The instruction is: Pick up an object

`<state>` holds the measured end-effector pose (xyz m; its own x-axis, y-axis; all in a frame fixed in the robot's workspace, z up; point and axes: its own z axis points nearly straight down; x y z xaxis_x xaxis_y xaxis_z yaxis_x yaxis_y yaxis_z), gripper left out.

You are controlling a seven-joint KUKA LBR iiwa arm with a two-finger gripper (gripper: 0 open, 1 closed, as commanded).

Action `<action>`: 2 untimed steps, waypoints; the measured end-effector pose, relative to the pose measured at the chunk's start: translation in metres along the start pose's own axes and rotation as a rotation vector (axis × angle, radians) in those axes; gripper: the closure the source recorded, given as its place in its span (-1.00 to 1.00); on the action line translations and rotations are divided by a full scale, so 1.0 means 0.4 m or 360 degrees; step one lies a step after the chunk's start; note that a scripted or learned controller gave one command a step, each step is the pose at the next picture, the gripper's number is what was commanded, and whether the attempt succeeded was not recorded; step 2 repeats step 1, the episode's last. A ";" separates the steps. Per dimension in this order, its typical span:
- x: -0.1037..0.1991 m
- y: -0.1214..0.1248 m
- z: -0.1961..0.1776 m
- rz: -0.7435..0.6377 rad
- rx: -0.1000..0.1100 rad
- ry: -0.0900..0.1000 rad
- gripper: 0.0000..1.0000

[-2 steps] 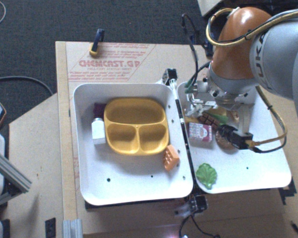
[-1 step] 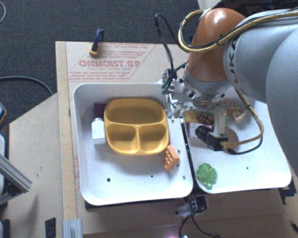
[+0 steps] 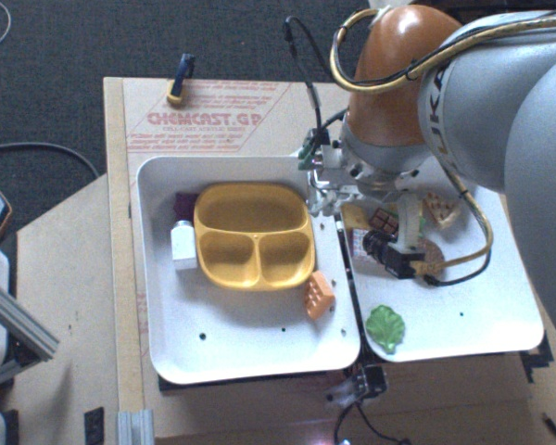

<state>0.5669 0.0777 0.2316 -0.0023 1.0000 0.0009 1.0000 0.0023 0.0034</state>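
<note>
Two white bins sat on the bench. The gripper [image 3: 375,213] hung low over the right bin [image 3: 473,327], by its left wall, above small items; whether its fingers were spread or pinching, I could not tell. A yellow tray [image 3: 253,235] lay in the left bin [image 3: 232,341]

Yellow three-compartment tray [image 3: 253,236] flat in left bin [image 3: 157,276], upper middle. White bottle-like item [image 3: 183,245] touching tray's left edge; dark maroon thing [image 3: 185,202] just above it. Orange block [image 3: 319,294] tilted, beside tray's lower right corner. Right bin [image 3: 482,313]: green leaf-shaped piece [image 3: 385,327] at near left corner; multicolour cube [image 3: 383,221] and brown pieces [image 3: 434,255] near arm, partly hidden.
</note>
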 end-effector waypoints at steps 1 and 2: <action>-0.012 0.034 0.034 0.0005 0.0003 -0.0004 1.00; -0.012 0.034 0.034 0.0005 0.0003 -0.0004 1.00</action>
